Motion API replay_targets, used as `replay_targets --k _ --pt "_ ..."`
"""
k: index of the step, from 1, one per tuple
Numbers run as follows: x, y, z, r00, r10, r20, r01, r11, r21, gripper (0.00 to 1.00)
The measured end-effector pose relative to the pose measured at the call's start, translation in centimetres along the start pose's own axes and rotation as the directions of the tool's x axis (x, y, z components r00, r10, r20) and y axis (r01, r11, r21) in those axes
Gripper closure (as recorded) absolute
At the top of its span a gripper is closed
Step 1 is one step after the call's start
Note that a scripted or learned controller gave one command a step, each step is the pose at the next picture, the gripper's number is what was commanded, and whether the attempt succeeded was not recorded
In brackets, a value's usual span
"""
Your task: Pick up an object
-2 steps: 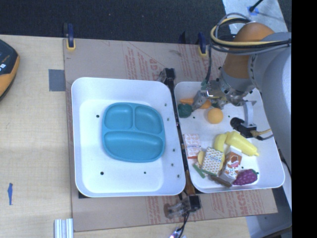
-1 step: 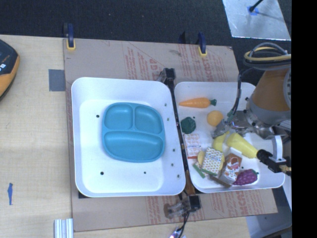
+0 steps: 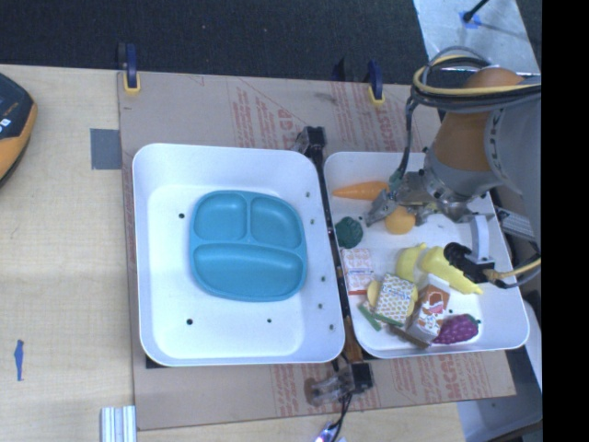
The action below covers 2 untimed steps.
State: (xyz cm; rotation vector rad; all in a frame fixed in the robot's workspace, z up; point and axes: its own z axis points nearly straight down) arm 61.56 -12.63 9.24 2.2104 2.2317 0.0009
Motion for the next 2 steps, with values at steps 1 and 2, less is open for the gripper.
replay_targets --k 1,2 --pt "-0.3 -0.2 -1.0 1.0 0.002 0.001 -0.002 1.0 0.006 1.0" --pt "8.0 -1.9 -10.5 1.0 -0.001 -0.002 0.001 1.0 -0.003 1.0"
